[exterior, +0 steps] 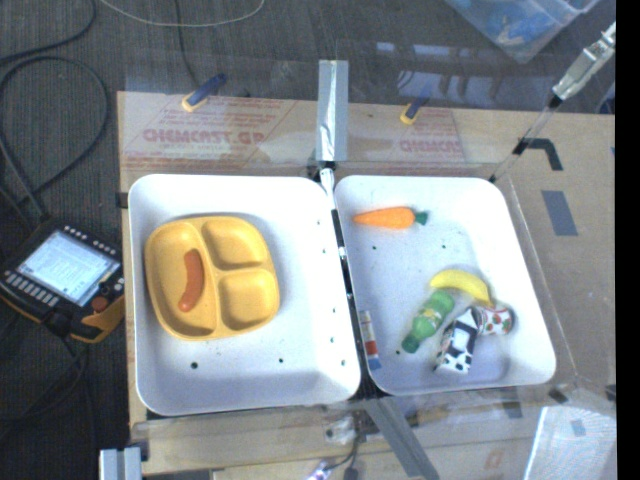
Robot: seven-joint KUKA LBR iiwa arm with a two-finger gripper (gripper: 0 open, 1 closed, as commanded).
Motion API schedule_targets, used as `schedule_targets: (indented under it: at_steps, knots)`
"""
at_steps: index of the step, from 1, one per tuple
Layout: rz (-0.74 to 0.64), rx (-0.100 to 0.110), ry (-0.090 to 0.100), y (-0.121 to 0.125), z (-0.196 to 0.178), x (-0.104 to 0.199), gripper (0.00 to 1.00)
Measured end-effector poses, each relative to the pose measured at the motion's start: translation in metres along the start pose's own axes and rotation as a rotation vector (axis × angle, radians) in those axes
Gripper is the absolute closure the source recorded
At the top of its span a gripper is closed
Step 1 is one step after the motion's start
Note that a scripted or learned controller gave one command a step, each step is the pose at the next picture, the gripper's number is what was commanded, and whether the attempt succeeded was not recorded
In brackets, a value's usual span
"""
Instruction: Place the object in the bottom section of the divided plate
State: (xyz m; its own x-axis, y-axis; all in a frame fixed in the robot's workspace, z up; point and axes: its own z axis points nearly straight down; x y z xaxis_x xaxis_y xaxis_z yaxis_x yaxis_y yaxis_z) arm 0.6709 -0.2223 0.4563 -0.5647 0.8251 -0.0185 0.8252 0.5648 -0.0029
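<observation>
From the camera above, two shallow white bins sit side by side on the tabletop (300, 138). In the left bin (170, 373) lies the yellow divided plate (212, 273), a smooth plastic dish with rounded corners and three sections. A long reddish sausage (191, 277) lies in its tall left section; the upper and the lower right sections look bare.

In the right bin (450, 233) the objects are loose. An orange carrot (385, 218) with a small green top lies near the upper wall. Lower, a yellow curved banana (462, 284) touches a green bottle (427, 320), and just beside these lie a black-and-white spotted carton (458, 346) and a small red and white piece that I cannot identify.

The arm and its hand are not seen here, so I cannot tell if the hand is released or clenched. Which object the task means is not clear. I judge the task is not done: the bottom section holds nothing, and picking and placing are all left.
</observation>
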Motion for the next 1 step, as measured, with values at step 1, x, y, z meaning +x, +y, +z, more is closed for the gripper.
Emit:
schedule_targets:
  at_steps: [1]
  knots:
    - [0.0, 0.001, -0.006, 0.0008, -0.0103, -0.0003, 1.0]
